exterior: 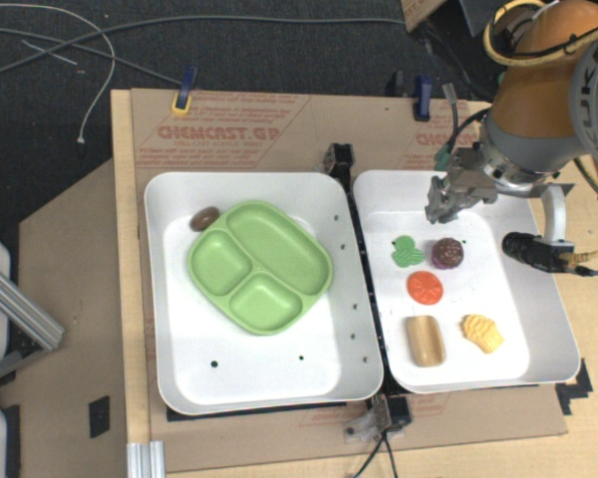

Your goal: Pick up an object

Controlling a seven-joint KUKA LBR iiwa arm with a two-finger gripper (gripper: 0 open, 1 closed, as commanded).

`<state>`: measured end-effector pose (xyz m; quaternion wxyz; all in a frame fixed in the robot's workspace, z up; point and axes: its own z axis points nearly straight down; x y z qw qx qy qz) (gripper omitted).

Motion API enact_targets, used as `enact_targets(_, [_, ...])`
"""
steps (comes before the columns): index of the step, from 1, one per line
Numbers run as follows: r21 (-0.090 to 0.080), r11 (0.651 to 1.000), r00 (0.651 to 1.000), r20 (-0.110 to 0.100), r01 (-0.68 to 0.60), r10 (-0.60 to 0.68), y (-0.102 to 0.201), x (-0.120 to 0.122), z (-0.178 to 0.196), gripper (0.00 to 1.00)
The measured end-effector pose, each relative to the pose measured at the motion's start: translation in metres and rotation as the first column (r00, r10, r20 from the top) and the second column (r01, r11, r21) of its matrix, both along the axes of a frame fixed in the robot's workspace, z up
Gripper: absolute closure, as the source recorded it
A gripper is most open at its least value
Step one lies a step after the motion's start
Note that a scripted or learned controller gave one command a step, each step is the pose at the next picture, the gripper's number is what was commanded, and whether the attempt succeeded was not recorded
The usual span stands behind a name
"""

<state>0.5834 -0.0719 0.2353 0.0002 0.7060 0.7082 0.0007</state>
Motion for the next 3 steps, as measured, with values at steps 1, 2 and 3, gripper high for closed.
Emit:
enact_targets(1, [0.000,1.000,1.000,0.000,0.002,-0.002,0.055,0.006,0.006,1.00])
enact_targets(2, [0.000,1.000,1.000,-0.005,0.001,-0.001,0.105,0.005,-0.010,1.00])
enact_targets(3, [-0.001,1.000,1.000,-0.004,0.003,-0.003,0.154,0.006,-0.020,1.00])
